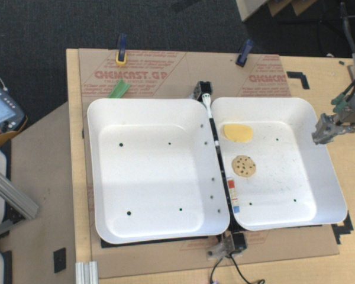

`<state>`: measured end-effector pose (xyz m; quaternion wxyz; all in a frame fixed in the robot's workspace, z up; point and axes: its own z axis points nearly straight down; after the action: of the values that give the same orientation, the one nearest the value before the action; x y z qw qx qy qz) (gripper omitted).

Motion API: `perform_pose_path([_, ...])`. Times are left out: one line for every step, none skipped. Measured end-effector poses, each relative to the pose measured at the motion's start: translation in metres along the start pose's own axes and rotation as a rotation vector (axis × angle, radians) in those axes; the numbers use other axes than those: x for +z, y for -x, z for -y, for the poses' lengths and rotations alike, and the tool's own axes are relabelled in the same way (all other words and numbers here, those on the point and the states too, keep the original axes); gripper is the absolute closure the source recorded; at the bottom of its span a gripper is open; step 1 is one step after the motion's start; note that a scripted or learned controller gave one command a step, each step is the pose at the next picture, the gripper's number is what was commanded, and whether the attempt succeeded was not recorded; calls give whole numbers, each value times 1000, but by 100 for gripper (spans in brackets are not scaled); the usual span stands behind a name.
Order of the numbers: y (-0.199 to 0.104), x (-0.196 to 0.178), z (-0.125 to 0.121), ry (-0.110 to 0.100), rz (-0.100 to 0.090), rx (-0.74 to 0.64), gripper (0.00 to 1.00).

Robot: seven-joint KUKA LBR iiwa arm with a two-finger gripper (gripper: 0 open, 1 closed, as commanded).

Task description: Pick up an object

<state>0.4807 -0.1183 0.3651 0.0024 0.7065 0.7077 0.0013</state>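
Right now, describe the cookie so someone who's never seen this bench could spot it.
Look in the right bin, near its left wall. The cookie lies just below a plain yellow piece; it is the round tan one with dark specks.

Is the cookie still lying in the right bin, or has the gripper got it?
In the bin. The cookie lies flat on the right bin floor, below the yellow piece, well apart from the gripper at the bin's right rim.

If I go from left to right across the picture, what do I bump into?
Green clip → left bin → marker → cookie → gripper
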Motion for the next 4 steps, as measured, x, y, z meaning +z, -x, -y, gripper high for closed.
perform_pose_path([-55,71,2,-13,-5,-3,100])
perform_pose_path([-127,107,2,-12,-5,-6,100])
perform_pose_path([18,105,3,-2,6,17,100])
perform_pose_path([-36,11,-31,9,-1,-5,100])
